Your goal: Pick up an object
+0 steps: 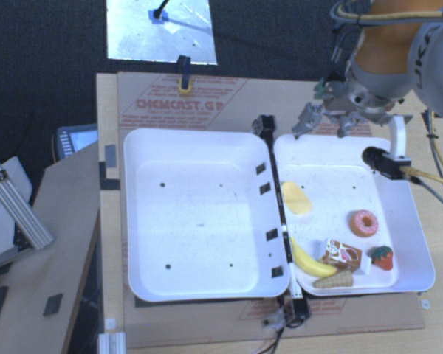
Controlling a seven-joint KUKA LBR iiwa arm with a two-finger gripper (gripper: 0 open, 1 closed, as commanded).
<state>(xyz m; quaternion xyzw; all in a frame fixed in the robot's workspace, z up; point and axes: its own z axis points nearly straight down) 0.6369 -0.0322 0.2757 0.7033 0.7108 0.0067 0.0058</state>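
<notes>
**Pick not started, gripper up at back of right bin**

Nearest the camera, along the front of the right bin (421, 268): cone-shaped wafer (334, 279), banana (311, 262), small printed packet (342, 254), strawberry (382, 257). Pink donut (364, 223) just behind them, pale yellow oval piece (296, 198) nearer the divider, mid-bin. All lying loose on the bin floor, none lifted. Left bin (199, 150) beside it, white, shallow.

Gripper (326, 122) hangs over the back rim of the right bin, well apart from every item. Fingers look spread, nothing between them, though they are small and a bit hard to read at this angle. Orange band and grey arm above, reaching in from the right.

Progress judgement: nothing grasped yet, whole task left. Remaining: choose a target, travel forward over it, descend, close, lift. Yellow oval piece sits closest to the gripper; front cluster is crowded, items touching or nearly so, likely harder to grab cleanly
</notes>
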